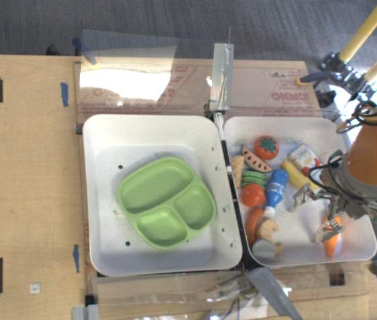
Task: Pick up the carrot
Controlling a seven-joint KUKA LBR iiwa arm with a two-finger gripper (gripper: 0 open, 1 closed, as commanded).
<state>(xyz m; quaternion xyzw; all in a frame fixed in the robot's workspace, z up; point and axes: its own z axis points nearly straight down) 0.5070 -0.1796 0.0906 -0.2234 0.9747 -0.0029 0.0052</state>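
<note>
The table (21, 199) is seen as a pale wooden surface at the left, marked with black corner brackets and bits of blue tape; on it two shallow white bins are set side by side. The left bin (101, 139) is occupied by a green divided plate (167, 201), which is laid at a slant near the bin's middle; three compartments are shown in it. The right bin (361, 249) is crowded with toy foods; along its left wall a watermelon slice (256, 160) is placed just beside a green pea pod (255, 177), with a red tomato (267, 147) above them and a second red fruit (253, 195) below. A blue and white bottle (276, 189) is stood near the middle, just beside a yellow banana (298, 176); a small white carton (301, 156) is found above the banana. A grey piece (263, 249) is laid at the bin's near edge. At the right the grey arm with its orange band (372, 157) is reached in over the bin; the claw (331, 231) is pointed down near the bin's lower right corner. The carrot (331, 244), orange, is seen at the claw's tip, touching or just under it; whether the claw is clenched on it or released cannot be told.
</note>
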